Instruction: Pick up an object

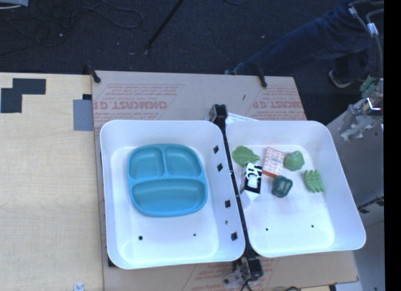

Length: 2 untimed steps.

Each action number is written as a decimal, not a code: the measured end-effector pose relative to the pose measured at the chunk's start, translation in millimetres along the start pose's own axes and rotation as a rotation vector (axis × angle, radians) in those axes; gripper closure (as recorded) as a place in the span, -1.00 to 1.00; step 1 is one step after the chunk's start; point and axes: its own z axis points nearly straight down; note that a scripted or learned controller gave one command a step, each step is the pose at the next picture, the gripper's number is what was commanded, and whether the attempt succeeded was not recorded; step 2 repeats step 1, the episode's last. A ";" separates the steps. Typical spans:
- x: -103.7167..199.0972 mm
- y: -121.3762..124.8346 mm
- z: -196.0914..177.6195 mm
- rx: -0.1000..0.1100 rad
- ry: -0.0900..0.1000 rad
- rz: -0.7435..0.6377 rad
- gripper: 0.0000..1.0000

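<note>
The right bin [338, 221] holds several small items in its far half. A light green leafy piece [245, 155] lies beside a red and white card [273, 161]. A green lump [294, 160] and a ribbed green piece [312, 181] sit further right. A dark green pepper [282, 186] lies next to a black and white item [252, 178] by the divider. My gripper [366, 109] hangs at the right edge, outside and above the right bin, well away from the items. A small green shape [369, 86] shows just above the gripper, too blurred to identify.
The left bin [119, 233] carries a blue divided plate [167, 179]. Both bins rest on cardboard [156, 98] over a wooden bench [44, 189]. Black clips [218, 113] join the bins along the middle. Dark floor with cables lies beyond.
</note>
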 end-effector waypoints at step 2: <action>53.6 -21.3 39.1 0.004 0.004 0.000 1.00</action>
